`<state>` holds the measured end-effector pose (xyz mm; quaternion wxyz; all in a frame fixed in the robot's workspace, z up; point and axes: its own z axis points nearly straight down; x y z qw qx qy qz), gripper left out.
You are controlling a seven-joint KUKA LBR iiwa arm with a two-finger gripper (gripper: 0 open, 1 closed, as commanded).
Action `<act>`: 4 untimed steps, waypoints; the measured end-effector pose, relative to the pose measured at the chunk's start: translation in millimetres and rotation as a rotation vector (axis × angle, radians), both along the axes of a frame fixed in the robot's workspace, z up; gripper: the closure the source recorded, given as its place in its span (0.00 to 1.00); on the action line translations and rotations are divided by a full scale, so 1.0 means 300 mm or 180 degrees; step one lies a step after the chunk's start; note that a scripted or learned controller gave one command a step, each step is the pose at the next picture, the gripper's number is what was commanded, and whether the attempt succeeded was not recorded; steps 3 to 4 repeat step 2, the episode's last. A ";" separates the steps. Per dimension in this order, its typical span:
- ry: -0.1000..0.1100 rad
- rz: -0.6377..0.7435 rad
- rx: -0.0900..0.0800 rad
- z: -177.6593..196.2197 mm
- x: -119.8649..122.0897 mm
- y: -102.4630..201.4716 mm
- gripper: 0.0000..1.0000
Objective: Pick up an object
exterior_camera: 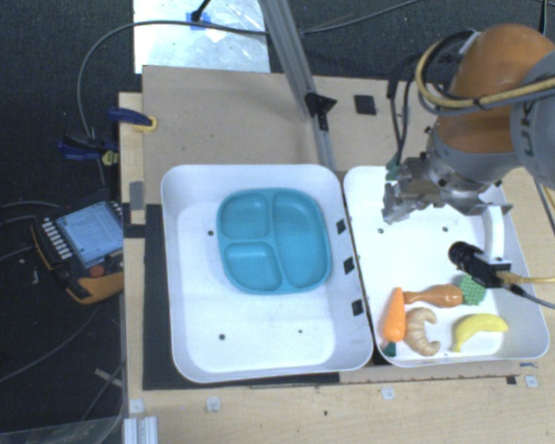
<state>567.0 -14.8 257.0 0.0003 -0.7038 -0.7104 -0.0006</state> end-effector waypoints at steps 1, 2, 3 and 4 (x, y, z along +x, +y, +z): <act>-0.0005 0.0003 0.0002 -0.003 0.020 0.163 1.00; 0.0004 0.0002 0.0001 -0.090 0.032 0.338 1.00; 0.0004 0.0002 0.0001 -0.090 0.032 0.338 1.00; 0.0004 0.0002 0.0001 -0.090 0.032 0.338 1.00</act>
